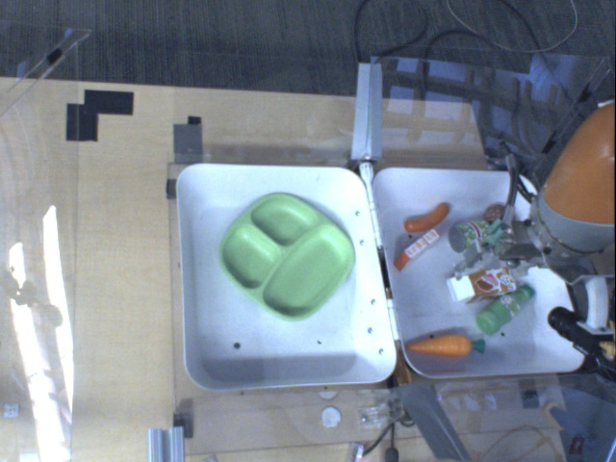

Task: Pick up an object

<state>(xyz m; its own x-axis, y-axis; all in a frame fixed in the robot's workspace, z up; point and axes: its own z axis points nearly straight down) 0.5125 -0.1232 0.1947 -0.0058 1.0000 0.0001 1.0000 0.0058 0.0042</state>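
The right bin (423,186) holds several small items: an orange-red sausage (426,219), a red and white packet (417,251), a green and silver can (469,234), a white and red carton (486,283), a green bottle (502,311) and a carrot (441,346) near the front wall. My gripper (507,242) hangs low over the right side of this bin, just right of the can and above the carton. The wrist hardware hides its tips. I see nothing lifted clear of the bin floor.
The left bin (197,258) bears a green divided plate (287,255). A metal post (367,114) stands behind the wall between the bins. The arm's orange band (585,166) looms over the right bin's far right corner. Cables lie behind the bench.
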